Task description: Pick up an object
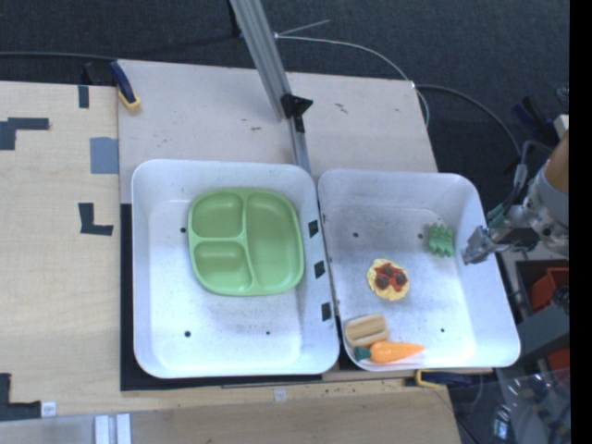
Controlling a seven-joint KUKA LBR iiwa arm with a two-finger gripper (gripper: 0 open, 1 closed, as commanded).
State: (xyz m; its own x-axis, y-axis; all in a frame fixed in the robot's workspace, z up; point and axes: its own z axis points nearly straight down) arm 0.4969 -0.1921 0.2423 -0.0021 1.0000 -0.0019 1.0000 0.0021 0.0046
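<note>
In the right bin [462, 192] lie a small green leafy toy [439, 240], a round yellow tart with red topping [388, 279], a tan hot-dog bun [364, 327] and an orange carrot [398, 351]. The bun and carrot sit in the bin's near left corner. My gripper [481, 245] hangs over the bin's right rim, a little right of the green toy and apart from it. Nothing shows between its fingers.
The left bin [148, 276] holds a green divided plate [247, 241]. A metal pole [264, 44] slants down to the gap between the bins. Cables run across the bench's far right, and a blue and yellow clamp [124, 85] sits far left.
</note>
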